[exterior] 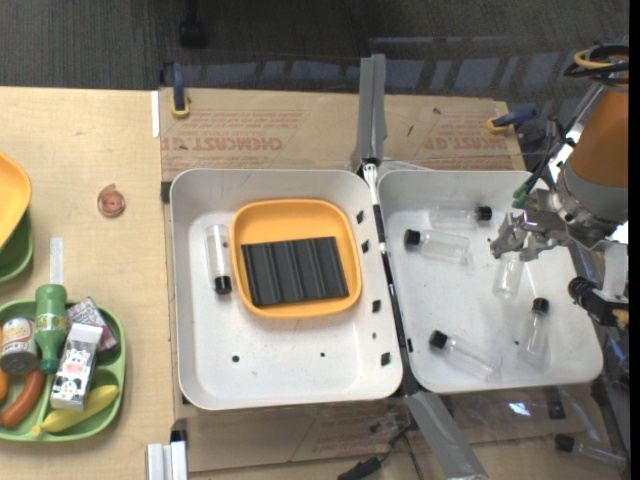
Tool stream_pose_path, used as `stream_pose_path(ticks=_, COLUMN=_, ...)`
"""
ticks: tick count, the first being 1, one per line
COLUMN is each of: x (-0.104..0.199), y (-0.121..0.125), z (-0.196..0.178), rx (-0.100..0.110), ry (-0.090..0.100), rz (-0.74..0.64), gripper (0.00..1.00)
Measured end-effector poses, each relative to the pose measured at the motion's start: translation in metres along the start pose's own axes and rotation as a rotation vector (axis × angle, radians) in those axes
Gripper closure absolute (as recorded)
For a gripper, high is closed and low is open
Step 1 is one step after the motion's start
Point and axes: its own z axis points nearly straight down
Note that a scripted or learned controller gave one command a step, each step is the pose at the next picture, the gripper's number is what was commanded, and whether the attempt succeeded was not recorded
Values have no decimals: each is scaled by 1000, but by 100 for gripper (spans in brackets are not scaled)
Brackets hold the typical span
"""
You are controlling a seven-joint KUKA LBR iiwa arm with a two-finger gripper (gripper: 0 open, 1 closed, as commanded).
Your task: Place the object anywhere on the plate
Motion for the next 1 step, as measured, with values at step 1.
stream_pose_path(ticks=1, x=-10, y=70, z=-21, rx=-3, ry=-1, rz=-260, gripper=100)
